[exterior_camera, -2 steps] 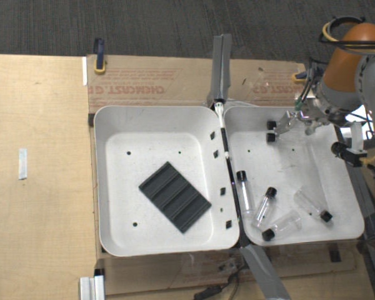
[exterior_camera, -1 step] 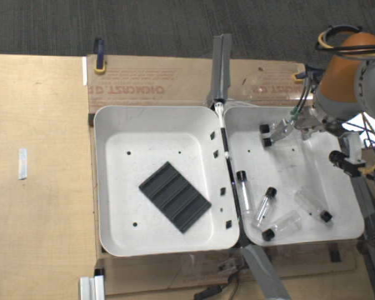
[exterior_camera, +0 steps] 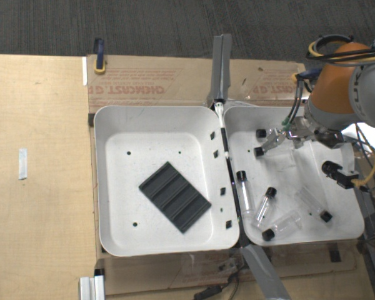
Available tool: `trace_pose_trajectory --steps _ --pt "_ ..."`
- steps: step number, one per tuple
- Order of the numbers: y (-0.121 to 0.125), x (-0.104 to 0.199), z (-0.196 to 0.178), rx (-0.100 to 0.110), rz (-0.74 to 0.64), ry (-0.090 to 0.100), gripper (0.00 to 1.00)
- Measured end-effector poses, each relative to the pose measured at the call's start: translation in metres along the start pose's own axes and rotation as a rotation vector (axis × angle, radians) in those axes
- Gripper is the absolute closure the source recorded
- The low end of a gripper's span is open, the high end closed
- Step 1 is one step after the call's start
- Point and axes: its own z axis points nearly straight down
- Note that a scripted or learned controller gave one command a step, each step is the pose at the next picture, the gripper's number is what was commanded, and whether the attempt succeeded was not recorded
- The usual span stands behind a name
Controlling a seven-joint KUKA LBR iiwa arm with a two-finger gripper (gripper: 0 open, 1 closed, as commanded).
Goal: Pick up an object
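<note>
From where I stand, two shallow white bins sit side by side on the bench (exterior_camera: pixel 37 230), which is covered in pale brown board. The left bin (exterior_camera: pixel 112 230) holds a dark ribbed slab (exterior_camera: pixel 174 197), lying flat and turned at a slant, well away from the walls. The right bin (exterior_camera: pixel 344 227) holds the small stuff: several clear vials with black caps. One long vial (exterior_camera: pixel 243 194) lies close to the bin's left wall, running nearly straight up and down the view. Beside it, a shorter vial (exterior_camera: pixel 265 204) lies tilted, and lower down a third vial (exterior_camera: pixel 281 225) rests near the front wall with its cap pointing left. A loose black cap (exterior_camera: pixel 325 216) sits near the right side, and another black cap (exterior_camera: pixel 260 133) lies near the back.

The arm (exterior_camera: pixel 337 86), grey with its orange band, reaches in over the back right corner of the right bin. Its pincer (exterior_camera: pixel 270 144) points left and down, low over the back part of that bin, with a small black-capped piece (exterior_camera: pixel 259 151) right at its tip. I cannot tell whether the pincer is spread or pressed together, nor whether it touches that piece.

A blue-handled clamp (exterior_camera: pixel 99 55) grips the board behind the left bin.
</note>
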Motion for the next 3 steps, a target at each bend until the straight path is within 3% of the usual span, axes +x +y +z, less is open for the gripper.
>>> trace_pose_trajectory --steps 1,2,3 --pt "0.046 0.032 -0.017 0.024 -0.026 0.007 0.00" --pt "-0.021 -0.009 0.001 0.026 -0.066 0.008 0.00" --pt "0.025 0.041 0.014 0.025 -0.078 0.009 0.00"
